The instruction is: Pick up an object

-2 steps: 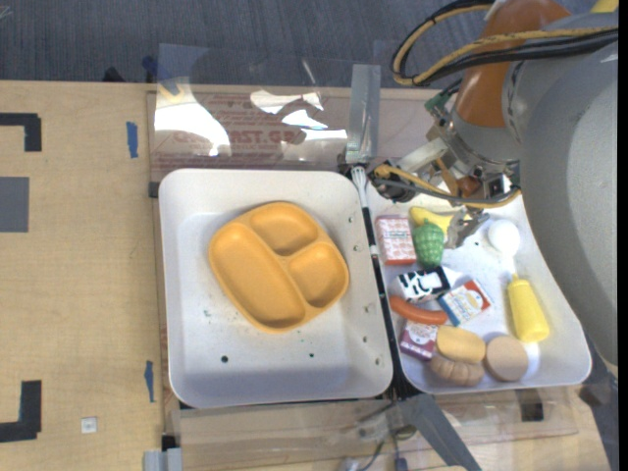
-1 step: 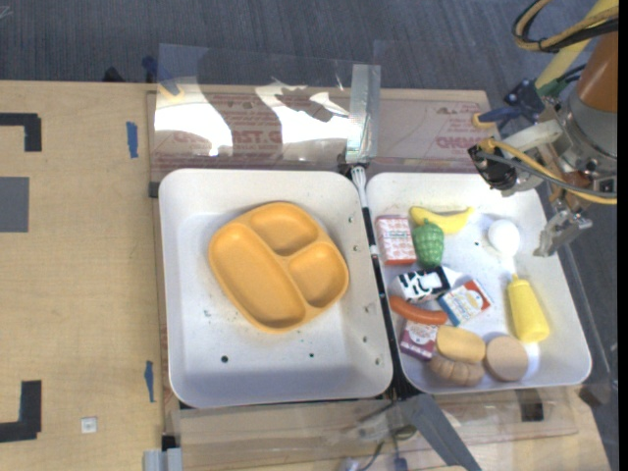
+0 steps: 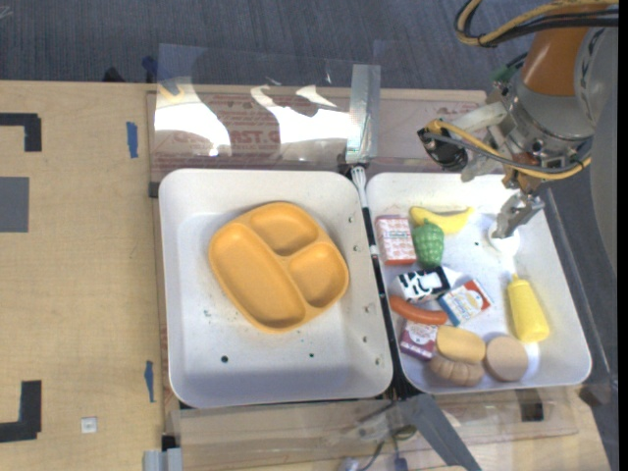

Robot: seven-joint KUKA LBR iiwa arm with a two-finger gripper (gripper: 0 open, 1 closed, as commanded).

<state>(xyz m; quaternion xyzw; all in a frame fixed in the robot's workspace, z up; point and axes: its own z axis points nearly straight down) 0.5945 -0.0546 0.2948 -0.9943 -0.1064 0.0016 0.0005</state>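
nearest the camera, along the front wall of the right bin (image 3: 574,361), lay a row of toy foods: a tan bread roll (image 3: 461,343), a darker brown piece (image 3: 454,369) just in front of it, and a pale round item (image 3: 507,357) beside them. a yellow bottle (image 3: 527,308) lay lengthwise near the bin's right wall, behind the round item. left of the roll sat a small red and white packet (image 3: 419,340), with a red sausage (image 3: 419,312) touching its upper edge. behind the sausage lay a black and white item (image 3: 424,284) and a blue, white and red packet (image 3: 464,300), side by side. farther back, a green vegetable (image 3: 428,243) stood between a pink packet (image 3: 394,239) and a yellow banana (image 3: 442,219).

the gripper (image 3: 512,216) hung over the rear right part of that bin, fingers pointing down, apart from the banana and well apart from the bottle. nothing was seen between its fingers; whether they were spread or closed could not be told.

the left bin (image 3: 186,361) held an orange divided plate (image 3: 280,263), set near its middle with its three compartments facing up.
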